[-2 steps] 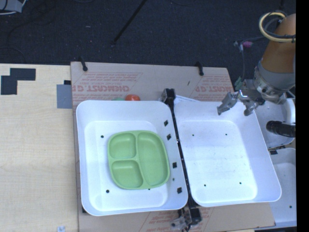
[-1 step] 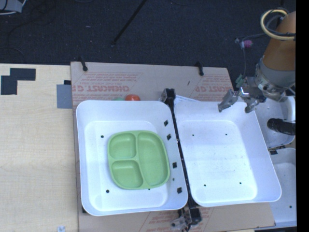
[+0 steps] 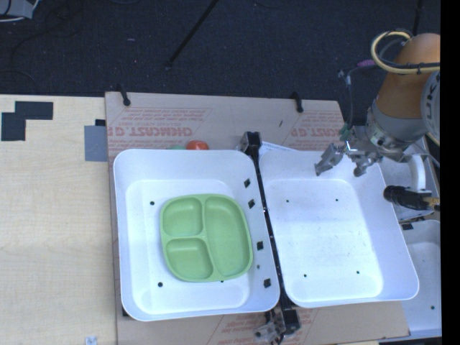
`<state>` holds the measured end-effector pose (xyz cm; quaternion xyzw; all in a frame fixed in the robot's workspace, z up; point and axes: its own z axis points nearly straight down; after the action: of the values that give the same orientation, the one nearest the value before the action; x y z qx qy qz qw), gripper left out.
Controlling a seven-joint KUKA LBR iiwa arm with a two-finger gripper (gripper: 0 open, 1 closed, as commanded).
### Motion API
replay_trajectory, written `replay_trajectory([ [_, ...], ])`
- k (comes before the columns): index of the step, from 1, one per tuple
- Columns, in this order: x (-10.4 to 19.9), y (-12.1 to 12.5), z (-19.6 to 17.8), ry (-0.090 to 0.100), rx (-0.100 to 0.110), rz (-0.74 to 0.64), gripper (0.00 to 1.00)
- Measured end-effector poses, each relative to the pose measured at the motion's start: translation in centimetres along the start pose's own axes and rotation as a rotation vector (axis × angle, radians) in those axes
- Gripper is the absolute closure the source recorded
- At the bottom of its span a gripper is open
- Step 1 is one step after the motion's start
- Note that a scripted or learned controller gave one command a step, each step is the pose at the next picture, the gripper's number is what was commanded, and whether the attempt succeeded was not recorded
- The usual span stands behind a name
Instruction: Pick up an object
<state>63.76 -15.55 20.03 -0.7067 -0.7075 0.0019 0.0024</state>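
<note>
A light green divided plate (image 3: 206,237) with three compartments lies flat in the left bin (image 3: 136,192), a little right of its middle. My gripper (image 3: 344,162) hangs over the far right corner of the right bin (image 3: 388,279), well away from the plate. Its two fingers (image 3: 327,160) are spread apart and nothing is between them. The arm's orange band (image 3: 411,74) rises above it at the right.
A small red-orange object (image 3: 198,146) sits just behind the left bin's back rim on the cardboard sheet (image 3: 215,124). A black clip divider (image 3: 260,221) runs between the two bins. Pale bench surface (image 3: 50,221) lies to the left.
</note>
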Motion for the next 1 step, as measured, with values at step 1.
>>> replay_trajectory([
  [1, 0.54, 0.38, 4.48, 0.001, 0.0, -0.004, 0.0],
])
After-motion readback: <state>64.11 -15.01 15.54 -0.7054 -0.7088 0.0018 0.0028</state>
